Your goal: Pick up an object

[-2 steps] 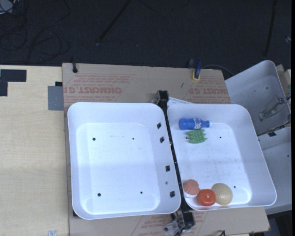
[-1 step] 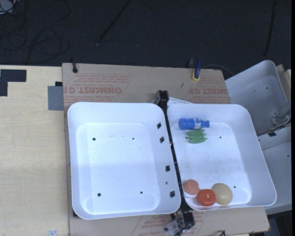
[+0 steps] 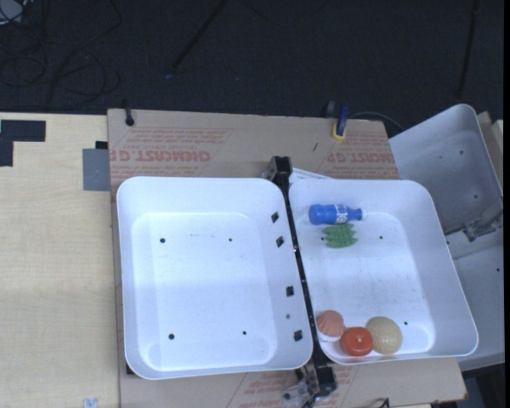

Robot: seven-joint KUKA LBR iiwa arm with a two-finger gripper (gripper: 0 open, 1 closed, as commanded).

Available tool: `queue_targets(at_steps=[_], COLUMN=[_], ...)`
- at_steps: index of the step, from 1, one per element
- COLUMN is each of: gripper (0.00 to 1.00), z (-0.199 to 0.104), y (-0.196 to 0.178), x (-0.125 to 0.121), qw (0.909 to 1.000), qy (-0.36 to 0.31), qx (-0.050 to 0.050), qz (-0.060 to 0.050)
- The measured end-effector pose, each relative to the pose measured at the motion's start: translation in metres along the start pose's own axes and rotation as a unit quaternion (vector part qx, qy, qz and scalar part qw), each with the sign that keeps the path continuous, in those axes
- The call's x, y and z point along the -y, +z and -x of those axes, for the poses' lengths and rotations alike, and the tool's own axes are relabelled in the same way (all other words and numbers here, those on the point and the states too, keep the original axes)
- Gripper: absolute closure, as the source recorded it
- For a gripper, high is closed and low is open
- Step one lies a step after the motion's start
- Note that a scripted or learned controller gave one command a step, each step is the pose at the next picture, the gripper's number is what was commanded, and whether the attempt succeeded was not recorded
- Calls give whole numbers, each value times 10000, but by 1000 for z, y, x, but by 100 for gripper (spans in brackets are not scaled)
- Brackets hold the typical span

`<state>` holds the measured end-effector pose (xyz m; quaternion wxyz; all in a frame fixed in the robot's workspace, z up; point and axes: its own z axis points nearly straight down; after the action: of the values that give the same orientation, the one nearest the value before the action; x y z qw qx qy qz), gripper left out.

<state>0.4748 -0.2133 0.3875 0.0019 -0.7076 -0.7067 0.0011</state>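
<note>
Claw state cannot be told from the camera view. Candidate objects all lie in the right-hand shallow white bin (image 3: 446, 262). A blue plastic bottle with a white cap (image 3: 335, 214) lies on its side near the far wall, and a green leafy toy piece (image 3: 341, 236) sits just beside it. Three items cluster at the near edge: a peach-coloured round piece (image 3: 330, 322), a red round piece (image 3: 356, 341) and a beige ball (image 3: 385, 334), packed close together. The left-hand white bin (image 3: 132, 270) adjoins. Both bins rest on a printed brown cardboard sheet (image 3: 212, 147).
</note>
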Motion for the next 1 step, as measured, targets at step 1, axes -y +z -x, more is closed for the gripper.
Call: queue_targets(at_steps=[1], gripper=[0], z=[0], y=[57], x=[-1], qw=[10000], qy=[-3], qx=[0], qz=[-1])
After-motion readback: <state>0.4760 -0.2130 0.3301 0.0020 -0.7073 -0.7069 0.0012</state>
